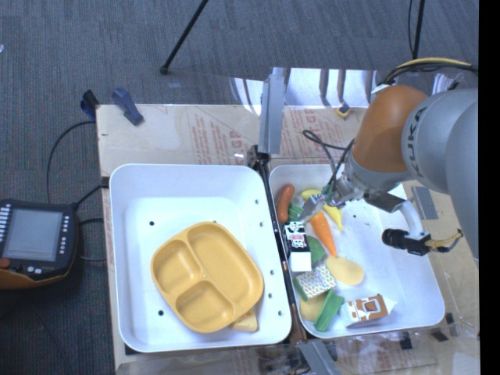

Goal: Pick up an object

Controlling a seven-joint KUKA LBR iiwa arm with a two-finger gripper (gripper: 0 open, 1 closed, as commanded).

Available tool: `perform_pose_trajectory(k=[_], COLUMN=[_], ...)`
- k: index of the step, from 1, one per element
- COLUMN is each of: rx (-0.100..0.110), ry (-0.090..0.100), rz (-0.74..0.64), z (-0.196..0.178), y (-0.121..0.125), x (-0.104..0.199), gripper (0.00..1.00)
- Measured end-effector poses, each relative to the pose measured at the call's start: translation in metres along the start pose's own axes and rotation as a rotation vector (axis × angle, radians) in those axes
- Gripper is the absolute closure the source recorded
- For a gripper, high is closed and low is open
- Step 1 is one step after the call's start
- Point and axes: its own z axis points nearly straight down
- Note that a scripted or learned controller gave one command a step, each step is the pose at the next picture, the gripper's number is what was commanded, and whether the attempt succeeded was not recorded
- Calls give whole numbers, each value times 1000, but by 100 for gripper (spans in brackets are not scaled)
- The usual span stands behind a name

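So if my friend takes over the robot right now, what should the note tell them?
Gripper: low over the far left of the right bin, beside the orange carrot; nothing seen between its fingers.
Things: carrot, a sausage, a yellow banana, green pieces and a small carton lie in the right bin. The left bin holds a yellow divided plate.
Done: nothing lifted yet.
Left: grip one object and raise it.

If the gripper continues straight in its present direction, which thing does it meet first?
Probably the orange carrot: the gripper points down-left into the right bin, just above the carrot's top end. Depth is unclear, so a green piece beside it is possible.
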Motion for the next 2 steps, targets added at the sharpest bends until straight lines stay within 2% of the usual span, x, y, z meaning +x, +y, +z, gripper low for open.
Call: perform_pose_trajectory(k=[2], rx=[-1], ry=[-2], rz=[-51], z=[-1], y=[-24], x=[9], gripper=[0])
